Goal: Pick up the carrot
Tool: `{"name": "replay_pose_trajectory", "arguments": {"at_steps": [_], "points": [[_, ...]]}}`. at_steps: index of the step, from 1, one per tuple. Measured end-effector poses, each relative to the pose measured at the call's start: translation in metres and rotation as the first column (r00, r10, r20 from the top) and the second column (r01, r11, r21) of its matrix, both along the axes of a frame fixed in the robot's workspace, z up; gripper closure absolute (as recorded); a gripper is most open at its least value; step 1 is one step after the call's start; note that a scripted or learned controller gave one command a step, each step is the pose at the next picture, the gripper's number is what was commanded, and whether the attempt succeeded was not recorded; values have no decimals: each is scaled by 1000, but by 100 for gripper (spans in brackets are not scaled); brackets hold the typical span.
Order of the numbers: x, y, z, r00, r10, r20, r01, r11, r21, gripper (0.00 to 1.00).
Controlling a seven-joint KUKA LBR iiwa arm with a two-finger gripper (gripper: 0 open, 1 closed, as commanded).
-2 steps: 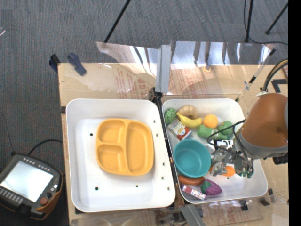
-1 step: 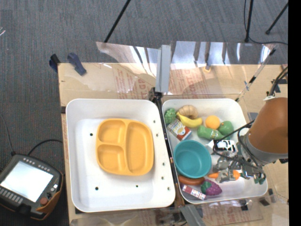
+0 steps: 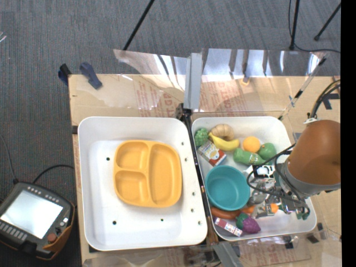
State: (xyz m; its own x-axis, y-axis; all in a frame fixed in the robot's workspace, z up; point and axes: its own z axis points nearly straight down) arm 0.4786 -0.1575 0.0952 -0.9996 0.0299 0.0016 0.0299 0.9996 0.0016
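arm (image 3: 314,157) over right bin (image 3: 278,124) | carrot (image 3: 225,213) below teal bowl (image 3: 228,187) | yellow tray (image 3: 148,173) in left bin (image 3: 94,149)

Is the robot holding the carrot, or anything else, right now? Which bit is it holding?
It cannot be told. The gripper is low in the right bin, close to the carrot beside the teal bowl, but the arm's wrist hides what it grips.

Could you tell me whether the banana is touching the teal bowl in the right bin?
Apart. The camera view shows the banana lying above the teal bowl, with bare white bin floor between them.
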Motion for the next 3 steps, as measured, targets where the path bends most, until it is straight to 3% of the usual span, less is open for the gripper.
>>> {"name": "replay_pose_trajectory", "arguments": {"at_steps": [1, 2, 3], "points": [[-2, -22, 33, 942, 335, 3, -335, 942, 0, 100], [-1, -20, 41, 942, 335, 4, -335, 942, 3, 100], [4, -6, 30, 899, 438, 1, -438, 899, 2, 100]]}}
